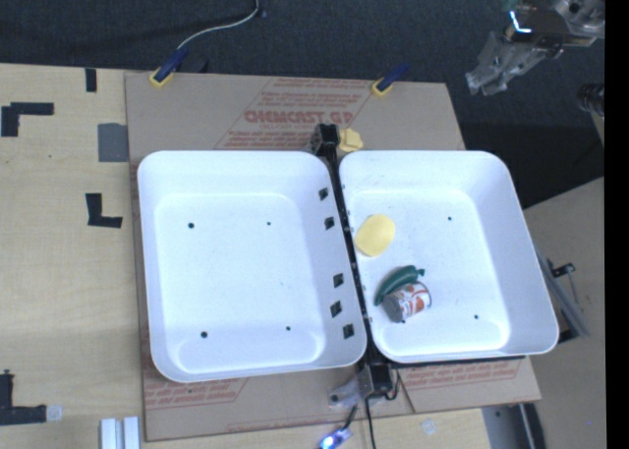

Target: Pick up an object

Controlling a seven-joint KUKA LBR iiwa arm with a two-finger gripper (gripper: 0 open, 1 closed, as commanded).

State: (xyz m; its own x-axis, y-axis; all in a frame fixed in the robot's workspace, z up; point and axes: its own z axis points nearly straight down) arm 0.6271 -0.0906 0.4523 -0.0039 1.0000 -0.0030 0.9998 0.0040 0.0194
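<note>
Red lettering on the cardboard sheet under the bins is reading roughly "CHEMCAST", partly blurred. The gripper is hanging high at the upper right, clear of the right bin; whether it is open is impossible to tell. A yellow object and a red-and-green object are lying near that bin's left wall, leaving open floor to their right.
</note>
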